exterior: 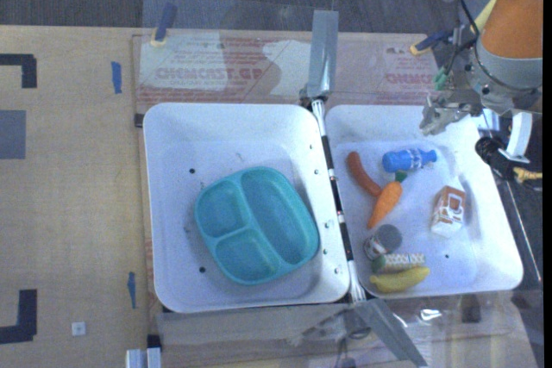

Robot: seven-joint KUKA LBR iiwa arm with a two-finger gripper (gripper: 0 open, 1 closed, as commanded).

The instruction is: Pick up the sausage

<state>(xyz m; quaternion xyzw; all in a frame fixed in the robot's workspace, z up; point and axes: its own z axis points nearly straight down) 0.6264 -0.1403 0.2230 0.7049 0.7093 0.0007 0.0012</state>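
Your sausage [363,174] lies in the right bin [496,267], just left of the carrot [385,202] and nearly touching its upper end, so it sits loose and reachable from above. The gripper [442,118] hangs over the bin's far edge, up and right of the carrot and well apart from the sausage, holding nothing. How wide it stands, you can't tell: its tip is small and blurred.

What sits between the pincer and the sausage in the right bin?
In the camera view, the blue bottle lies just below the line from the pincer to the sausage; the stretch itself is bare white floor of the right bin.
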